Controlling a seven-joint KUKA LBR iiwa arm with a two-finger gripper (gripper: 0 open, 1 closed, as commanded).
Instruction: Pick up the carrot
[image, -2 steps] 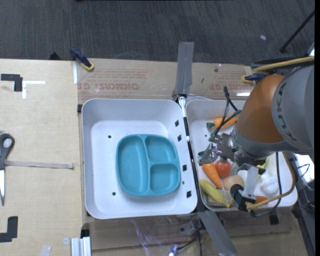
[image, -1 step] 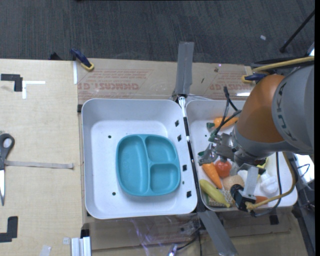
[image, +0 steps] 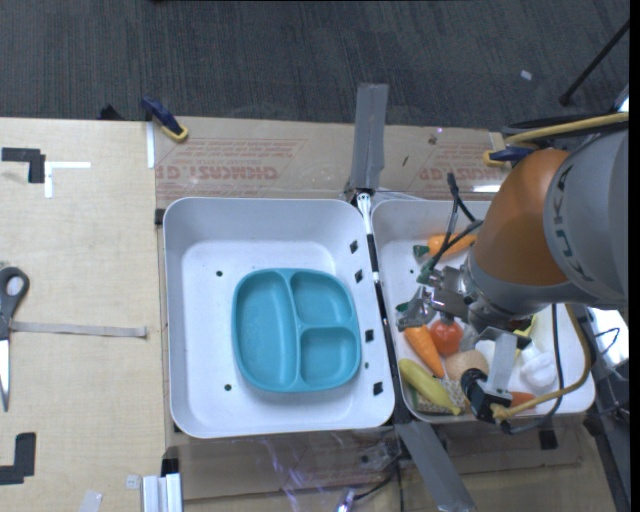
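The camera view looks down on two white bins side by side. The left bin (image: 190, 330) holds a teal divided plate (image: 297, 329) with three compartments. The right bin (image: 395, 240) is crowded with toy food and half covered by the arm (image: 560, 220), which reaches in from the right, its orange band sitting over the bin's far half.

The carrot (image: 424, 351) lies near the left wall of the right bin, towards its near end. Its long axis runs on a slant, the thick top far and left, the tip near and right. A red tomato (image: 447, 333) touches it on the right, and a yellow banana (image: 424, 383) lies just beside it on the near side.

The gripper (image: 418, 305) hangs just above the carrot's far end, so the carrot lies slightly nearer the viewer than the pincer. Whether the pincer is spread or pressed together cannot be told from here; the metal parts blur into clutter. Nothing is visibly pinched. The pick probably calls for a short shift nearward along the carrot's axis.
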